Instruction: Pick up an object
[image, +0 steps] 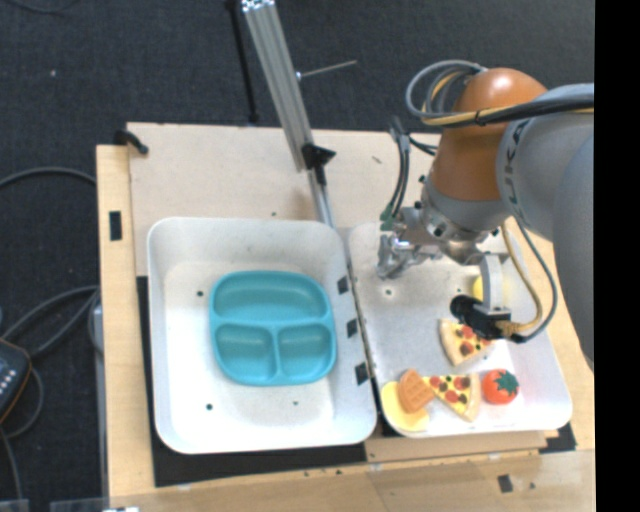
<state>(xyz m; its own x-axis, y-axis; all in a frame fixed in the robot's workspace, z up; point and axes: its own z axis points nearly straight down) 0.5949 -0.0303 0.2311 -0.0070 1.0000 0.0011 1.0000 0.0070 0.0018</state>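
Gripper (392, 262) over right bin (400, 320) far-left corner, finger state unclear, nothing visibly held. Toy food at near edge: pizza slices (452, 392), tomato (500, 386). Teal tray (271, 327) centre left bin (180, 400).

Teal tray (271, 328) (three-sectioned, apparently) in left bin (180, 400).

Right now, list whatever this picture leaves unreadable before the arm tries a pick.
- gripper: fingers too small and blurred in the camera view to read.
- yellow item in the right bin: largely covered by the wrist and cables.
- arm: cut off at the right edge.
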